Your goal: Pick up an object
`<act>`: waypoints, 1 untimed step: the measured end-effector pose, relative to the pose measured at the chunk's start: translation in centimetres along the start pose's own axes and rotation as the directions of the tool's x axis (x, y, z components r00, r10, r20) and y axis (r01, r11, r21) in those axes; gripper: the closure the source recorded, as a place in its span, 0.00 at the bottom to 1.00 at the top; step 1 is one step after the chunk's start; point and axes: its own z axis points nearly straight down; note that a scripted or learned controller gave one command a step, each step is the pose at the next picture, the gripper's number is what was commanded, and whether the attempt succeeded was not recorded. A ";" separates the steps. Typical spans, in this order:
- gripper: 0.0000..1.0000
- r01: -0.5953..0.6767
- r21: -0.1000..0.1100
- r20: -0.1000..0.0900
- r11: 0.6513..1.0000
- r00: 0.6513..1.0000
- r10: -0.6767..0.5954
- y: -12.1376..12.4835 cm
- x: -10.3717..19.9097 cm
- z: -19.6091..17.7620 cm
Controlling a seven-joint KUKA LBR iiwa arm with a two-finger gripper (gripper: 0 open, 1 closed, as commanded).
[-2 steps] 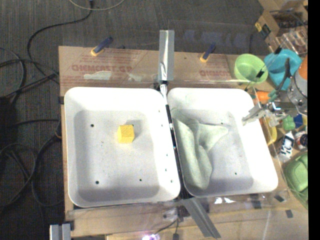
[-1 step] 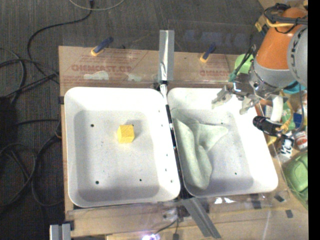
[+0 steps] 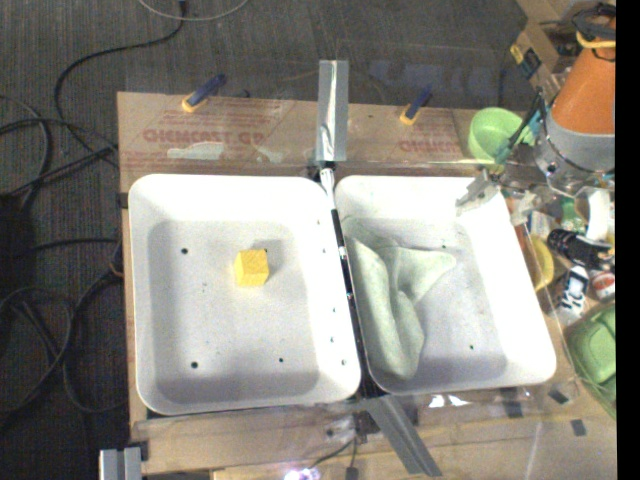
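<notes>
Black cables (image 3: 62, 86) trail across the carpet (image 3: 70, 18) left of the bench (image 3: 290, 133); a green bowl (image 3: 492, 133), perhaps, sits upper right.

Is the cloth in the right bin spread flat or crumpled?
Crumpled. The pale green cloth shows raised folds and lies bunched along the left side of the right bin.

Grey arm (image 3: 578, 153), broad orange band (image 3: 585, 93) above wrist, pale metal claw (image 3: 480, 190)
</notes>
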 end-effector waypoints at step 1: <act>0.00 0.161 0.001 -0.001 0.987 0.987 -0.161 0.2 -3.2 2.2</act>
